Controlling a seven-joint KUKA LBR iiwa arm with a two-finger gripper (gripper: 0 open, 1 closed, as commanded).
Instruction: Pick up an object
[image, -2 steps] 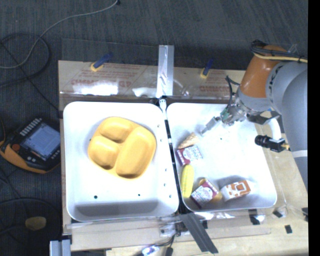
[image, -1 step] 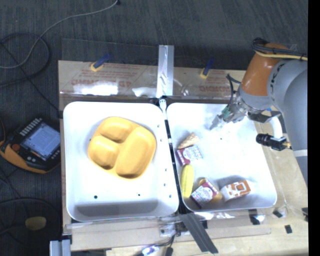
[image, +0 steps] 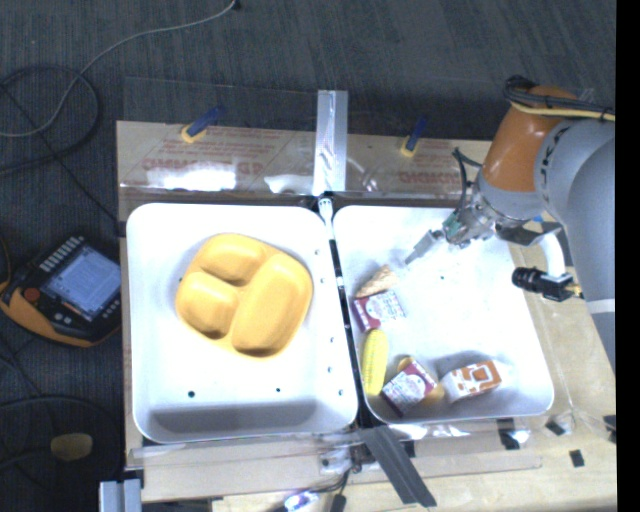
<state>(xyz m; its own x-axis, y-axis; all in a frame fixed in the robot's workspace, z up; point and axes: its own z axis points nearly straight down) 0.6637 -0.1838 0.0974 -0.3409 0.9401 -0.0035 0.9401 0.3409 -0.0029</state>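
My gripper (image: 413, 254) hangs low over the upper middle of the right bin (image: 520, 330), pointing down and to the left. Its tip is just up and to the right of a small tan packet (image: 374, 280), apart from it. Below that packet lies a purple and white packet (image: 381, 307). A yellow banana-like piece (image: 373, 361) lies along the bin's left wall. A purple carton (image: 408, 386) and an orange and white carton (image: 472, 379) rest near the front wall. I see nothing at the gripper's tip.
The left bin (image: 160, 400) holds a large yellow lumpy object (image: 243, 293). A divider rail (image: 340, 300) runs between the bins. The grey arm with its orange band (image: 520, 150) comes in over the right bin's far right corner. A handheld pendant (image: 70, 290) lies off the bench at left.
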